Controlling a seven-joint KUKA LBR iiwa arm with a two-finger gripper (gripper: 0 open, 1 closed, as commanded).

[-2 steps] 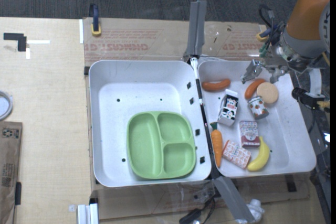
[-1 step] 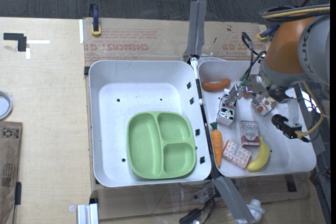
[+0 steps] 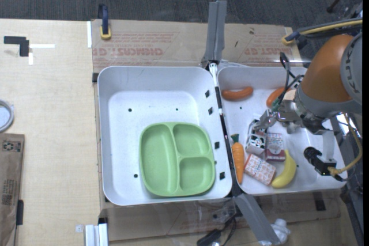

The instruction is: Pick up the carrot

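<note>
Orange: one carrot (image 3: 237,162), one sausage (image 3: 237,93), perhaps another behind gripper (image 3: 266,123)

Arm (image 3: 334,75) cut off at right edge; hides orange item (image 3: 275,95).

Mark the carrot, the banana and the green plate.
carrot (image 3: 238,162): camera view, mid-body.
banana (image 3: 286,171): camera view, middle of the curve.
green plate (image 3: 154,167): camera view, floor of the long left compartment.

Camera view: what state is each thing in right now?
Carrot: lying along the right bin's left wall, not held.
Gripper: low over the small cartons, right of the carrot.
Sausage: lying flat, untouched.
Banana: lying near the front wall.
Green plate: right way up in the left bin.
</note>
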